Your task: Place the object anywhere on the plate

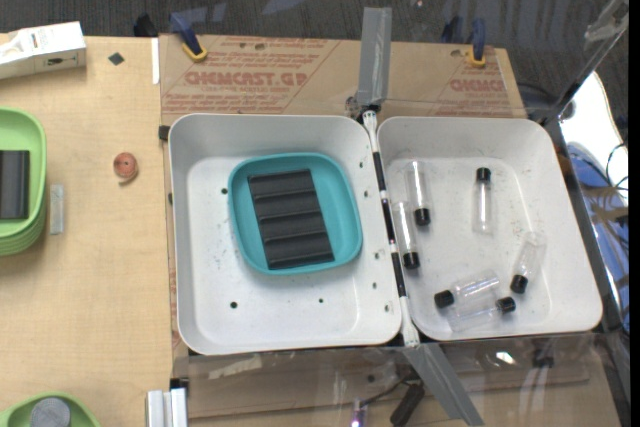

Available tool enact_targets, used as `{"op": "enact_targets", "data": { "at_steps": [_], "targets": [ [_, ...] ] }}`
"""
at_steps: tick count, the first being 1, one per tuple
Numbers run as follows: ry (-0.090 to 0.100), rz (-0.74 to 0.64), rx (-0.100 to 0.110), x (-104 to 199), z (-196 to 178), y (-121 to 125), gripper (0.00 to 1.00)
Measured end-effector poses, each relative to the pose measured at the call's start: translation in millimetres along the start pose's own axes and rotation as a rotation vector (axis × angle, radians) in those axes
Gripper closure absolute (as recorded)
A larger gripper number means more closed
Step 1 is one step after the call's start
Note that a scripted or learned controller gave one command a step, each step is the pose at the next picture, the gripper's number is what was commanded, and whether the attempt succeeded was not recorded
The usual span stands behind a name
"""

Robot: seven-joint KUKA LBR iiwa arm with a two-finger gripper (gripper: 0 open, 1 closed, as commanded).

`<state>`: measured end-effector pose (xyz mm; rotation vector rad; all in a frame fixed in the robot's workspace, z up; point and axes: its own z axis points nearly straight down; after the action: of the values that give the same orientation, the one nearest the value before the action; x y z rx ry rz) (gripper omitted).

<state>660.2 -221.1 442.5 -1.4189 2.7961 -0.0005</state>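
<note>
A teal square plate sits in the left white bin, carrying a dark ribbed insert across its middle. The right white bin holds several clear plastic vials with black caps. One vial lies near the bin's left side, another vial stands further right, and a third vial lies against the divider. More vials cluster near the bin's front edge.
A brown cardboard sheet lies behind the bins, held by clamps. A green tray sits at the bench's left edge, with a small round reddish knob nearby. A grey post rises between the bins at the back.
</note>
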Motion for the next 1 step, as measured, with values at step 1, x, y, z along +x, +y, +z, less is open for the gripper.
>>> {"op": "enact_targets", "data": {
  "at_steps": [1],
  "targets": [
    [-0.001, -0.31, -0.001, -0.1, 0.3, 0.1, 0.0]
  ]
}}
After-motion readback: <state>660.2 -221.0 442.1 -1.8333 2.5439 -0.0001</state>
